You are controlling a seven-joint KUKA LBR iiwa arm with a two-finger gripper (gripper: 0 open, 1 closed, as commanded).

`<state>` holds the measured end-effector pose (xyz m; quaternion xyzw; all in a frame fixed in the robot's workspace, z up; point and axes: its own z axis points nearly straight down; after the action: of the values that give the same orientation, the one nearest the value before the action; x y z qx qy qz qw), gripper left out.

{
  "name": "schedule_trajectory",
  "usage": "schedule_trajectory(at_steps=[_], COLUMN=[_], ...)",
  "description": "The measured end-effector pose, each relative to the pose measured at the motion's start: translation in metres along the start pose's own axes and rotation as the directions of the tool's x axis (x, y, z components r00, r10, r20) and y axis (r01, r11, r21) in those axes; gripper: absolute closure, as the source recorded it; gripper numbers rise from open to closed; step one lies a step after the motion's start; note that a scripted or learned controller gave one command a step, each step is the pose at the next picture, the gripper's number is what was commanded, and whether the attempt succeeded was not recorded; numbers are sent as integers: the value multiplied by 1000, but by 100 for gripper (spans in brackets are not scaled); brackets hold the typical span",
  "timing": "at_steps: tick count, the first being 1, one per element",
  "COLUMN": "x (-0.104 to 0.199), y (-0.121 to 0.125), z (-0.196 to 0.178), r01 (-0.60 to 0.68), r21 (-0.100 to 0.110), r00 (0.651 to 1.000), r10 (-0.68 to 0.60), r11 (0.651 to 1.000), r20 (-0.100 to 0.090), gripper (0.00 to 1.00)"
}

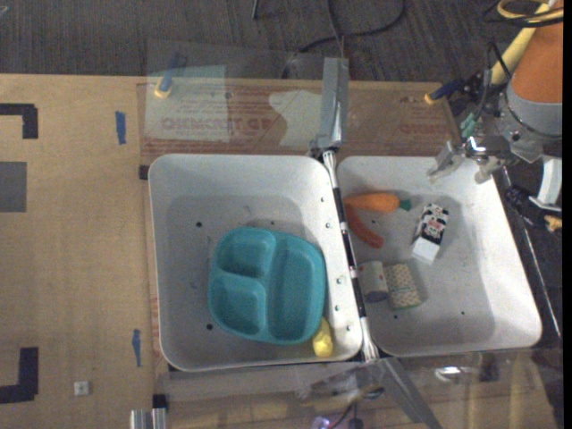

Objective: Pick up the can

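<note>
The can (373, 281) lies on its side in the right bin (500, 320), close to that bin's left wall and toward its near edge, with a patterned pouch-like item (404, 286) touching it on the right. Farther back along the same wall lie a carrot (374, 203) and, just in front of it, a smaller orange-red piece (365, 231); a small milk carton (430, 233) with black and white markings rests near the bin's middle, apart from the can. The gripper (465, 161) hangs over the right bin's far edge near its far-right corner, well apart from the can, its two pale fingers spread with a clear gap and nothing between them. The left bin (179, 204) carries a teal divided plate (266, 284) near its middle, and a yellow object (323, 340) peeks out by the plate's near-right corner against the bin's right wall. Both bins sit on a tan bench (71, 266) marked with black corner brackets and bits of blue tape, a clear sheet lying behind the bins. Beyond the bench's far edge is dark carpet with a looped black cable (362, 7).
</note>
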<state>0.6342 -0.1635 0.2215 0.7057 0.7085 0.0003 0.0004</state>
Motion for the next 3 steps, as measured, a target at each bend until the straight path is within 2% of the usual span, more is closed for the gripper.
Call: schedule_trajectory(at_steps=[1,2,3], x=[-6,-7,-7], y=[1,2,2], z=[124,113,113], r01=[-17,-18,-18], r21=[-3,-6,-6], r00=[1000,1000,1000], r10=[17,18,18], r11=[1000,1000,1000], r20=[1,2,2], gripper=[0,100,0])
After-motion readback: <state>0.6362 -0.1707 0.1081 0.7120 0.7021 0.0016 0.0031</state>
